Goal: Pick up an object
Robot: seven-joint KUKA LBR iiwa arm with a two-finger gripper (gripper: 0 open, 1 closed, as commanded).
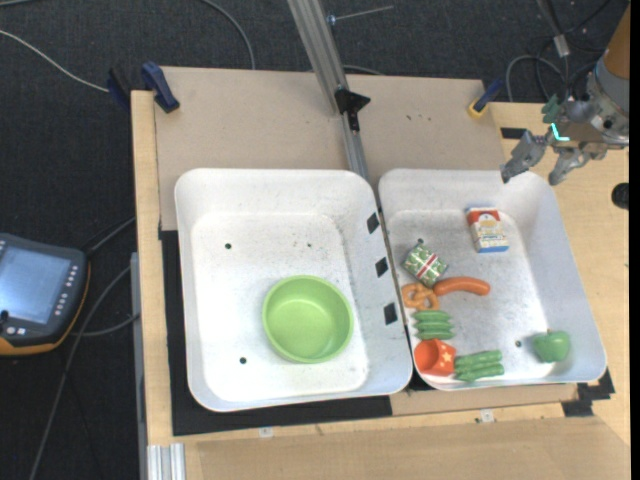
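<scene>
Brown bench, two white bins, carton label unreadable, hand spread apart, holding nothing.

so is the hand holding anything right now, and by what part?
Nothing held. The hand is open above the right bin's far corner, fingers spread with no object between them.

Cut off, hidden, or too small to read

Arm cropped by the right edge above the end effector. Handheld screen device clipped at the left edge. Print on the small carton too fine to read. Orange piece partly tucked behind the green pods. Counter clipped along the bottom edge.
</scene>
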